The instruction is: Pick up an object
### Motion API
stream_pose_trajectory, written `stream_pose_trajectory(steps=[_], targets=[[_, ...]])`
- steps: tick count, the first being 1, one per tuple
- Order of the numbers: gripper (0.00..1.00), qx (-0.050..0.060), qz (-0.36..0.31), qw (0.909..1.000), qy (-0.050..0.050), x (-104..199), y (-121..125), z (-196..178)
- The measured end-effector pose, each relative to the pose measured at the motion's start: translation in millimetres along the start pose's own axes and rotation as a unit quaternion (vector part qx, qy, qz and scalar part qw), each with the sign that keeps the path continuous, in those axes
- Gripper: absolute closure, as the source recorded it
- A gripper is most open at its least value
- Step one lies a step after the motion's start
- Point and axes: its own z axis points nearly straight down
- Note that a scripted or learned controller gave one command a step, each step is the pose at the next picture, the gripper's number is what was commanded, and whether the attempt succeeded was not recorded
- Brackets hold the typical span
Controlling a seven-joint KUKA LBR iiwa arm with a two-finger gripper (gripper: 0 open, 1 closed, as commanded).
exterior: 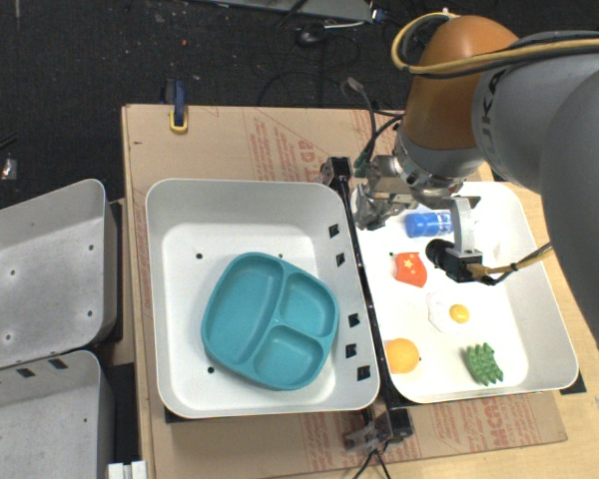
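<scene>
The right bin [544,297] holds several small objects: a blue cylinder [426,224] at the back, a red piece [410,268], a toy fried egg [451,314], an orange ball [403,354] and a green spiky piece [483,363]. My gripper [377,204] hangs low over the bin's back left corner, just left of the blue cylinder and close to the wall between the bins. The wrist hides its tip. Nothing is visibly held in it.
The left bin [180,228] holds a teal divided plate [270,319]. A black part with a cable [451,258] hangs from the wrist over the right bin, next to the red piece. The grey arm [549,108] covers the back right. Cardboard [250,143] lies under both bins.
</scene>
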Motion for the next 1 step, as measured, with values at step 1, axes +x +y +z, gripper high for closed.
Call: stream_pose_trajectory(steps=[1], targets=[[1.00,0.000,-0.001,1.0000,0.000,56.7,-12.2,-5.2]])
